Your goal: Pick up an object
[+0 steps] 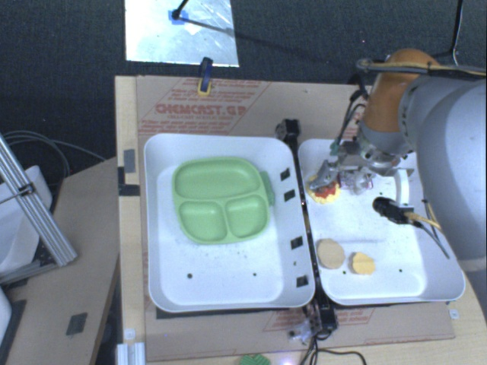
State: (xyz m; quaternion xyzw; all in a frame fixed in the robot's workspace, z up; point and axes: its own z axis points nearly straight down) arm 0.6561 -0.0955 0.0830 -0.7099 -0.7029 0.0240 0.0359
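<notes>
Fingers (323,181): can't tell my spread, no hold seen. Red-yellow object (326,195) right at tips, on side toward green tray (221,175).

Left bin (176,278): green plate (221,200) hogs the middle, so free floor is just a strip along the near edge. Right bin (423,274): tan disc (330,254) and yellow chunk (363,264) sit by the near-left corner, near-right corner's wide open.

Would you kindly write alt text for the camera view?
The gripper is at a red and yellow object in the right bin, which also holds a tan disc and a yellow piece. The left bin holds a green divided plate.
</notes>
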